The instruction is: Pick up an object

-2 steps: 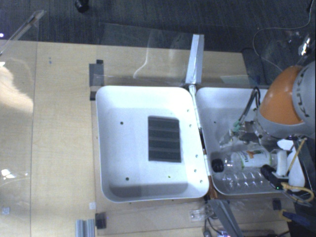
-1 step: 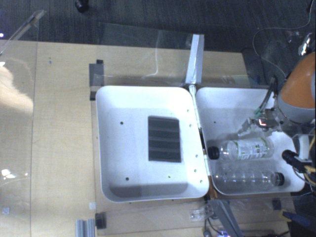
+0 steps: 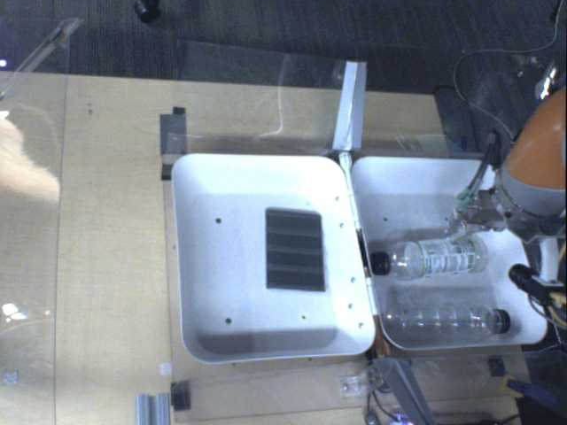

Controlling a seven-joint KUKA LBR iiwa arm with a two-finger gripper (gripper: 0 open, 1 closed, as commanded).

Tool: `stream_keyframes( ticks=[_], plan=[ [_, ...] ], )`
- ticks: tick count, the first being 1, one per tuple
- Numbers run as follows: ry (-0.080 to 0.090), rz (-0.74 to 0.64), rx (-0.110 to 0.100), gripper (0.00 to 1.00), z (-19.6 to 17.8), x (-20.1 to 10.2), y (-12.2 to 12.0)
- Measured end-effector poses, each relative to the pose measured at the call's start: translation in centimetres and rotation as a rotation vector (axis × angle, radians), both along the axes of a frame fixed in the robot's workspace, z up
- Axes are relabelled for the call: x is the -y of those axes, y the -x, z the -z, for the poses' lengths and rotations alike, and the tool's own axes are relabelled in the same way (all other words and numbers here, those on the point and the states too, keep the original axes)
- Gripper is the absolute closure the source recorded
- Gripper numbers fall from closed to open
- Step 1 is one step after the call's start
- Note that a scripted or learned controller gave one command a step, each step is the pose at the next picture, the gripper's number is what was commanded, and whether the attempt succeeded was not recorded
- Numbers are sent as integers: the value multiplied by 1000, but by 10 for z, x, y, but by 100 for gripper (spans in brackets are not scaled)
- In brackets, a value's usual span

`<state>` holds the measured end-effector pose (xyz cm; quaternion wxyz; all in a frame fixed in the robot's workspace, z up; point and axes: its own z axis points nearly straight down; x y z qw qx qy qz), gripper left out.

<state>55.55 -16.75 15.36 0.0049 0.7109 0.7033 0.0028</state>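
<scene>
Two clear plastic bottles lie on their sides in the right bin. The upper bottle has its black cap pointing left. The lower bottle rests along the front wall with its black cap to the right. A dark grey ribbed rectangular block lies flat in the middle of the left bin. My gripper reaches in from the right, below the orange band, and hangs just above the right end of the upper bottle.
A metal divider bracket stands behind the seam between the two bins. Cables loop behind the right bin. Clear acrylic panels border the bench on the left and at the back.
</scene>
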Motion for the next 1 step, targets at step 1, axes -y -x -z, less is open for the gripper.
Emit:
stream_keyframes(
  ticks=[1],
  plan=[
    [0, 0, -1, 0, 0, 0, 0]
  ],
)
